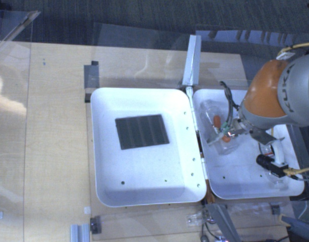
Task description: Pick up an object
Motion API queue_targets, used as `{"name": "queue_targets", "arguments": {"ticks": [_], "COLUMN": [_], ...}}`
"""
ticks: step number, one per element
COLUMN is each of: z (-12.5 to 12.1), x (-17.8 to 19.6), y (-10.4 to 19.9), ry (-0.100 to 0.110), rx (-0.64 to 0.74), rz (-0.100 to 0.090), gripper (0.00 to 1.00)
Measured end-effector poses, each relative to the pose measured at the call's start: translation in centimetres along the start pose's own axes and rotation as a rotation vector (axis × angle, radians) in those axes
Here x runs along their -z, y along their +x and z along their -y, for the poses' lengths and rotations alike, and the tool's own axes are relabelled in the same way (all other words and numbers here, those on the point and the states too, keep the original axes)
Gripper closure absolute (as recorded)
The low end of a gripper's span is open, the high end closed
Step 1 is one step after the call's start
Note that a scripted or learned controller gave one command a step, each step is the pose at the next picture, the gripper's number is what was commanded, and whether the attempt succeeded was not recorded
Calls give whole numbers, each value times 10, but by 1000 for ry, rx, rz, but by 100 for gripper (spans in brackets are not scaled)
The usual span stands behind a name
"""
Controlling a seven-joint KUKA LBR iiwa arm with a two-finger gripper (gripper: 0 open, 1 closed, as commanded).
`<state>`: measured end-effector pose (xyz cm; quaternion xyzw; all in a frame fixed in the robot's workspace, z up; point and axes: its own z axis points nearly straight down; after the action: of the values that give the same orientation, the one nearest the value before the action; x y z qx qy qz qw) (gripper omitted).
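Here, object: we are looking at a clear plastic piece (218,126) with an orange bit inside, lying in the right bin (245,183) near its left wall.
Handling: we are judging it light, thin, slippery, easily crushed.
Hold: we are favouring its rim.
Claw (229,130): hovering over it; we cannot tell its state.

High slanted view over both bins (144,97)

Smooth glossy white plastic bins (144,195), matt dark ribbed mat (142,131), pale wood-grain bench (43,150), clear plastic object (214,127)
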<state>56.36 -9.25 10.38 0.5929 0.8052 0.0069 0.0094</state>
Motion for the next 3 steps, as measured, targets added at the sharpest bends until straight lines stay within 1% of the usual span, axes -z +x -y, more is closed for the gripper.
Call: {"name": "queue_targets", "arguments": {"ticks": [1, 2, 3], "z": [-82, -82, -50], "x": [80, 80, -14], "y": [-6, -6, -21], "ry": [19, 18, 16], "rx": [-21, -21, 96], "rz": [-5, -4, -5], "gripper": [100, 0, 0]}}
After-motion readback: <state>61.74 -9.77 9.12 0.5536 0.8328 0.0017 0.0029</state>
